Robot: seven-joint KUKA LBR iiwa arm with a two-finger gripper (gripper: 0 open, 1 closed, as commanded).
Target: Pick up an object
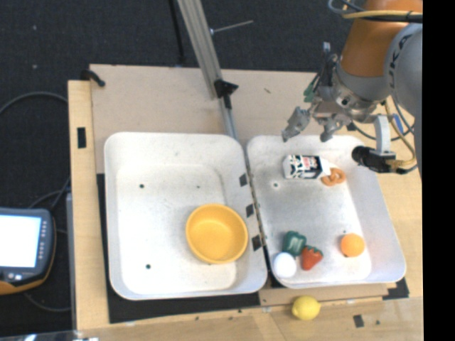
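Camera view, single entry. Gripper (313, 128): two grey fingers spread apart, released, nothing between them, poised above the far edge of the right-hand shallow white bin (370, 212).

Candidate item: small white carton with dark print (302, 166), lying on its side just below the jaws and slightly toward the bin's middle. Small orange ring-shaped piece (333, 177): touching or just beside the carton, on its arm side.

Further from the jaws, near front wall: green block (293, 242), red pepper-shaped toy (311, 258), white ball (284, 265), orange ball (351, 245).

Handling note: descend straight over the carton, straddle its narrow width, and keep the arm-side finger clear of the ring piece.
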